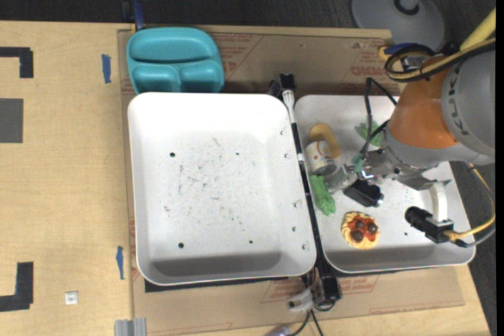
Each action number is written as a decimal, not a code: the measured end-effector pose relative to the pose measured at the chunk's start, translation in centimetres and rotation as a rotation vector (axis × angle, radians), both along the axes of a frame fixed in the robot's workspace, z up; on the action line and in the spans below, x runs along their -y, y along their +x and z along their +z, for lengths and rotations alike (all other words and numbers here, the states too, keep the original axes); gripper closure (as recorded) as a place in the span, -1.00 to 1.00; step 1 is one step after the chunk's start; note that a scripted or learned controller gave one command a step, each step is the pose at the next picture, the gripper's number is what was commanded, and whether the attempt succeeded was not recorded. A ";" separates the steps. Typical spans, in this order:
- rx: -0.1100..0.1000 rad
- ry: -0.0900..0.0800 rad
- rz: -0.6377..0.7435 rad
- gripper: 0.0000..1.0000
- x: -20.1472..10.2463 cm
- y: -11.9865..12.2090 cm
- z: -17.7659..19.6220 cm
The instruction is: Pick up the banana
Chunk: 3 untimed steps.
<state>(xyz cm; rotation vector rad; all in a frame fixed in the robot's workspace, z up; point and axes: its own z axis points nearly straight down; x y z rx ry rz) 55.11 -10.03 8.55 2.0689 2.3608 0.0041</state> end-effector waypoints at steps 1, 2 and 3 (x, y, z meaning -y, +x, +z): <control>-0.004 0.001 -0.090 -1.00 -4.1 -7.2 9.9; -0.005 0.001 0.196 -1.00 -10.1 -7.2 9.9; -0.003 -0.001 0.550 -1.00 -16.7 -7.2 9.9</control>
